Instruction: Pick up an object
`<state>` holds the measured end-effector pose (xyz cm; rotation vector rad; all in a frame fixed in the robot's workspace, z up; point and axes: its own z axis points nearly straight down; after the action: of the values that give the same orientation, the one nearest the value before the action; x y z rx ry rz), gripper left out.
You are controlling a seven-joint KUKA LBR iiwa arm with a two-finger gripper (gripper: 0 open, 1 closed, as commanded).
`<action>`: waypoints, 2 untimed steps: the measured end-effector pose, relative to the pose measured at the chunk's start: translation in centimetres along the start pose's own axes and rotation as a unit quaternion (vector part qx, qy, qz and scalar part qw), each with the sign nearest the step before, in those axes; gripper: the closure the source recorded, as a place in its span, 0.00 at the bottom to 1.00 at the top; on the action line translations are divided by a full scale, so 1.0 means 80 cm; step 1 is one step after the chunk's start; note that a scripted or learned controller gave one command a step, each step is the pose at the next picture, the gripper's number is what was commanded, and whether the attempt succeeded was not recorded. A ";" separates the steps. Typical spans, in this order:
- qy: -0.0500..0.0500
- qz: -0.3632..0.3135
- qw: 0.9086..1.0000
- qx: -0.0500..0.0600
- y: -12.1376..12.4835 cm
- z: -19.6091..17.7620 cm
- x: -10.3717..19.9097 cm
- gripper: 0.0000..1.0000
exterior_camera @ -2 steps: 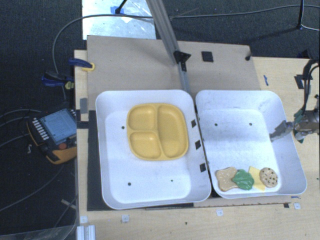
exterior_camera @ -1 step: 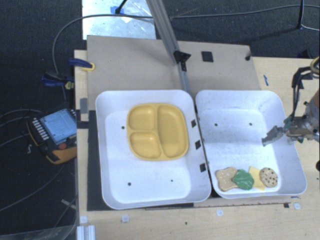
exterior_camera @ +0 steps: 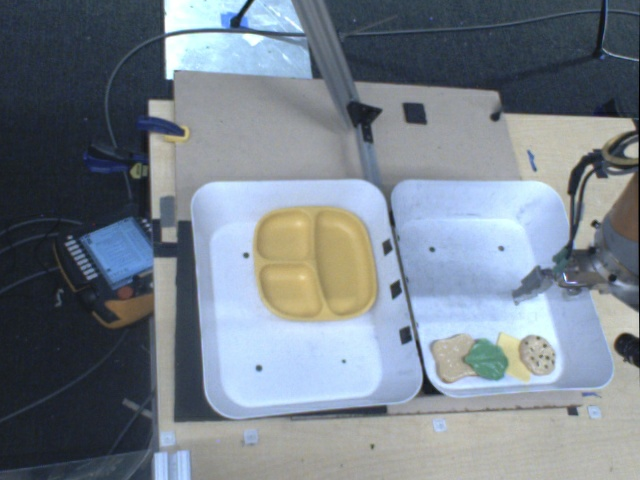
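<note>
Pincer [exterior_camera: 532,286] poised at right bin's [exterior_camera: 470,208] right wall, its grip state unclear; toast [exterior_camera: 451,357], green leaf [exterior_camera: 487,358], cheese [exterior_camera: 513,352], cookie [exterior_camera: 538,354] along near edge; yellow divided plate [exterior_camera: 315,262] in left bin [exterior_camera: 225,298]

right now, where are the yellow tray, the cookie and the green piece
yellow tray [exterior_camera: 316,262]: camera view, on its central divider
cookie [exterior_camera: 538,354]: camera view, middle of its face
green piece [exterior_camera: 487,359]: camera view, its centre

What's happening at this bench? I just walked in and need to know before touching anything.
A robot arm reaches in from the right, its tool over the right bin, with nothing visibly in it. Toy food lies along that bin's near edge: bread, a green leaf, cheese and a cookie. A yellow divided plate sits in the left bin.
</note>
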<state>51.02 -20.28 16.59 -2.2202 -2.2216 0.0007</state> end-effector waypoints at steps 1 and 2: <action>0.000 0.000 1.000 0.000 0.004 0.053 0.003 0.00; -0.001 0.000 1.000 -0.002 0.006 0.037 0.002 1.00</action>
<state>51.46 -20.09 13.67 -2.2234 -2.2254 -0.0024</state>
